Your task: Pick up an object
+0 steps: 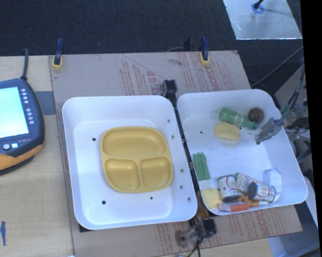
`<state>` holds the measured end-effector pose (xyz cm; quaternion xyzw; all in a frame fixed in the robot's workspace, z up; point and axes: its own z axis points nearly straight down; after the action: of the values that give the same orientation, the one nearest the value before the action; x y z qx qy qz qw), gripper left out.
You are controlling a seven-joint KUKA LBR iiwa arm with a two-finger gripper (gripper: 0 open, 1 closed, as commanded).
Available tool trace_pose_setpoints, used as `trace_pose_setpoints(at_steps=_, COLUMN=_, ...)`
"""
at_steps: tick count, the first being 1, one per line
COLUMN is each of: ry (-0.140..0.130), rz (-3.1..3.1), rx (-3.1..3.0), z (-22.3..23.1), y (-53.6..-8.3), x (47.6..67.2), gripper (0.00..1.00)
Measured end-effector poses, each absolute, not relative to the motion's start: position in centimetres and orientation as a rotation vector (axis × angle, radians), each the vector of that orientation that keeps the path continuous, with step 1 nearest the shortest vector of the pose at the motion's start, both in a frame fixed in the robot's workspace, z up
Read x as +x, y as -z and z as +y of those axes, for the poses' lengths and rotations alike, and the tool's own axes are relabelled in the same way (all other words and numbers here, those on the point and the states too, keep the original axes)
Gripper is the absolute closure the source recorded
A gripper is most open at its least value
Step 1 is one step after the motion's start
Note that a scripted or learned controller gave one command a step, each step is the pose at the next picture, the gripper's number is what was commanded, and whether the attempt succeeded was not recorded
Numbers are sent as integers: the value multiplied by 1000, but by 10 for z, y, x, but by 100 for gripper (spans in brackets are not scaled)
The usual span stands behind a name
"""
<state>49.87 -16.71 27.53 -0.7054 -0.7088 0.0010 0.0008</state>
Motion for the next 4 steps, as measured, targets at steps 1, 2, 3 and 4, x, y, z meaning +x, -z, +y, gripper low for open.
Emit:
trace_pose_setpoints(at_steps=1, ry=-7, rz=-2227, rx=-2211, z=-98, y=-187, x=577, gripper=0)
trace_pose_setpoints(at_steps=2, ry=-5, rz=-2223, rx=-2217, z=-155, y=-125, x=633, gripper=0)
trace_pose_setpoints(at_steps=3, ry=-7, rz=-2225, rx=-2214, z=-213, y=-92, x=555, gripper=0)
trace_pose_setpoints(at_steps=4, ry=0, rz=-2224, rx=-2217, z=-211, y=-92, x=632, gripper=0)
